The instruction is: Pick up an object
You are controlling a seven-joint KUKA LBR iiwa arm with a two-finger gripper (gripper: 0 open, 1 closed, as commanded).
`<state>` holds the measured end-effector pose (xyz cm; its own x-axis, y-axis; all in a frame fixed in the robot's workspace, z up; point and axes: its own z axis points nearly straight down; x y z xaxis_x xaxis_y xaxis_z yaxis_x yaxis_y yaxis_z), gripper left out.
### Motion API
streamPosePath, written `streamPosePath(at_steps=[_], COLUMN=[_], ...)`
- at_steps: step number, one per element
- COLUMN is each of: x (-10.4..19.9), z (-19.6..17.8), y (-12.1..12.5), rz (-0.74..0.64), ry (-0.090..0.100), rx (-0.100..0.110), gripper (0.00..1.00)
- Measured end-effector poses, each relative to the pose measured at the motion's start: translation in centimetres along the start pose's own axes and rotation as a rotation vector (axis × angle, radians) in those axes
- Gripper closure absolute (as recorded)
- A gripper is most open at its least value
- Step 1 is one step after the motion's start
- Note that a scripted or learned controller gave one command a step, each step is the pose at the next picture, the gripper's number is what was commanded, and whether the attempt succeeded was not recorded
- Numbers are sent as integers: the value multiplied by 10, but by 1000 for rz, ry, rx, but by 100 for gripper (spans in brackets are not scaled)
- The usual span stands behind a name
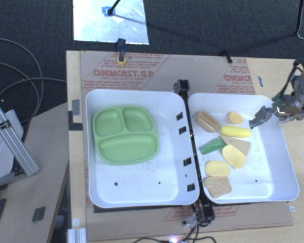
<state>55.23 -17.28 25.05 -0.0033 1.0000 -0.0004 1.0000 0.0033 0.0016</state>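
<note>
The right bin point(273, 186) holds several toy foods. Among them are a tan bun point(206, 120), a small orange round piece point(235, 117), a long yellow piece point(235, 131), a green piece point(212, 146), a beige wedge point(241, 146), a yellow oval point(234, 157), a pale orange piece point(217, 168) and a brown toast slice point(217, 186). My gripper point(258, 118) hangs over the right bin's upper right part, just right of the long yellow piece and the orange round piece. Nothing shows in its grasp.
A green divided plate point(125, 134) lies in the left bin point(142, 191). A black divider with clips point(188, 135) runs between the bins. The arm point(296, 97) comes in over the bench's right edge. A shiny sheet point(110, 14) lies beyond the bench.
</note>
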Motion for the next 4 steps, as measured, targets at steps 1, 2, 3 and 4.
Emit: streamPosePath(at_steps=[1, 2, 3, 4], x=[-34, -33, 24, 57], z=[149, 161, 151, 107], y=[23, 13, -42, -66], rz=[4, 4, -2, -3], ry=[2, -1, 3, 2], rx=[11, -13, 2, 0], gripper=[0, 0, 0, 0])
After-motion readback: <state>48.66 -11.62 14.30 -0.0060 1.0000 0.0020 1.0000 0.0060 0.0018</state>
